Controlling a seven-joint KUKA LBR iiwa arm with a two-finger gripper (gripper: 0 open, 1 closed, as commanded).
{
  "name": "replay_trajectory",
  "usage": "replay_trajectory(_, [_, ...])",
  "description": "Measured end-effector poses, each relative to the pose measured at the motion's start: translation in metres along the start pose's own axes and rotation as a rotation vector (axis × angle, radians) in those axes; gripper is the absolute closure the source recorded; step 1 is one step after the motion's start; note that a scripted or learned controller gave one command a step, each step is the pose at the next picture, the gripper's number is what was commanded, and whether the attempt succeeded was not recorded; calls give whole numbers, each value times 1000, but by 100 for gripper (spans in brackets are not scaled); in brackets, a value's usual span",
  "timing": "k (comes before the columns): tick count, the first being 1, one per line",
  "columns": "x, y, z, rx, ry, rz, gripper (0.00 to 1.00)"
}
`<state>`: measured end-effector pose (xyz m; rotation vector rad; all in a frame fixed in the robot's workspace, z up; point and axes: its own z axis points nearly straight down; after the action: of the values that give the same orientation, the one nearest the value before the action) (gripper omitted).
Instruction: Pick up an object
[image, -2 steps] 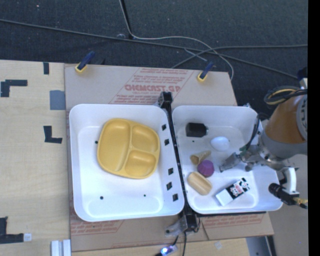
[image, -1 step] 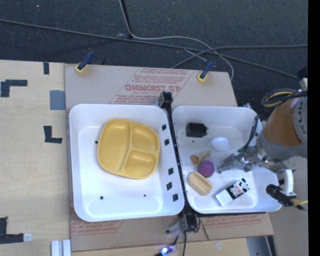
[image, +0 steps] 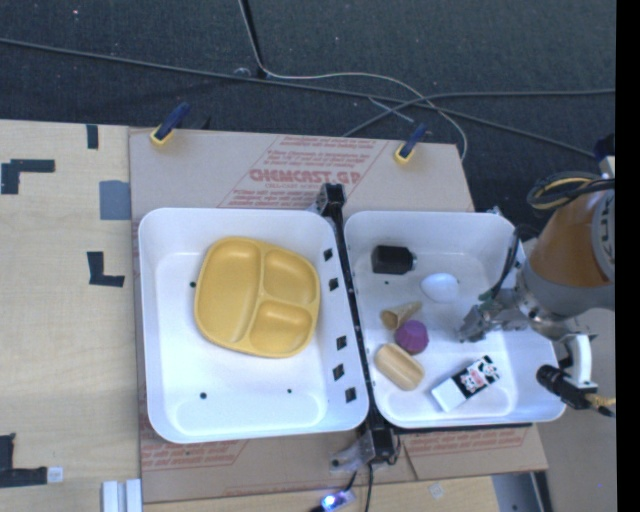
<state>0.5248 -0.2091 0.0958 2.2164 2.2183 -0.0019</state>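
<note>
Cardboard-covered bench (image: 300, 165), two white bins. My claw (image: 478, 322) low in right bin (image: 495, 228), grip state unclear. Approach step; next, settle over purple ball (image: 412, 336) nearby.

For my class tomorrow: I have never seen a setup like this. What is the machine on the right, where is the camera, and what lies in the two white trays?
The single camera hangs above the bench, looking down at a slant. The grey robot arm with an orange band reaches in from the right; its pincer sits low in the right white bin, and nothing visibly sits in its grip. That bin holds a black block, a white egg-shaped object, a purple ball, a small tan cone, a tan bread-like roll and a black-and-white carton. The left white bin holds a yellow divided plastic plate.
</note>
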Motion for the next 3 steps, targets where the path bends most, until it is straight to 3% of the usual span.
replay_trajectory(3, [15, 3, -178, -1, 3, -2, 100])
